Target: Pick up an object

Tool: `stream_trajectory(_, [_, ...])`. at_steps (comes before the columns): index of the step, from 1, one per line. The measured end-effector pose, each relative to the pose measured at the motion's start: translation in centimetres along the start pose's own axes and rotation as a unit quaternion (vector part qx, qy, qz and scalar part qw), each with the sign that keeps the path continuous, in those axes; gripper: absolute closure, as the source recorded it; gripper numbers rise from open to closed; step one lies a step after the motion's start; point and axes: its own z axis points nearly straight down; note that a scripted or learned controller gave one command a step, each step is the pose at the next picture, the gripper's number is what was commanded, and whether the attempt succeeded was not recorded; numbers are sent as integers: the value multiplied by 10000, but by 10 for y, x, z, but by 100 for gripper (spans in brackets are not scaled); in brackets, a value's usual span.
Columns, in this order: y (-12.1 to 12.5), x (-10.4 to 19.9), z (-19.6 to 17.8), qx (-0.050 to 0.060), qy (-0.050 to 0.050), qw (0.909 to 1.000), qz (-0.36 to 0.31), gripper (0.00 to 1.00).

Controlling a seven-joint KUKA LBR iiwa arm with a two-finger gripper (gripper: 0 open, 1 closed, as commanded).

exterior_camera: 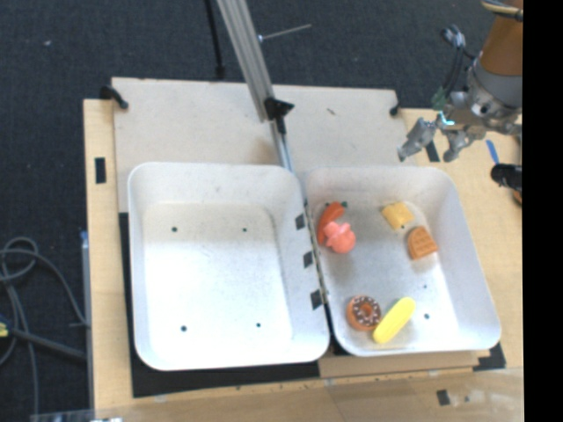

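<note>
The right bin [466, 262] holds several small toys: a pink-and-red piece [335, 229] near its left wall, a pale yellow block [397, 214], an orange waffle-like piece [421, 243], a brown doughnut [362, 312] and a yellow banana-shaped piece [393, 320] at the front. My gripper [432, 144] hangs above the bench just beyond the right bin's far rim, its two grey fingers spread open with nothing between them. It is well clear of every toy.
The left bin [158, 236] lies beside the right one, sharing a middle wall. A slanted aluminium camera post [251, 55] rises from behind the bins' junction. Cables [35, 280] lie on the dark floor at left.
</note>
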Motion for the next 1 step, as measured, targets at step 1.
stream_trajectory(1, [1,0,-4,-21,-18,10000,-20,0])
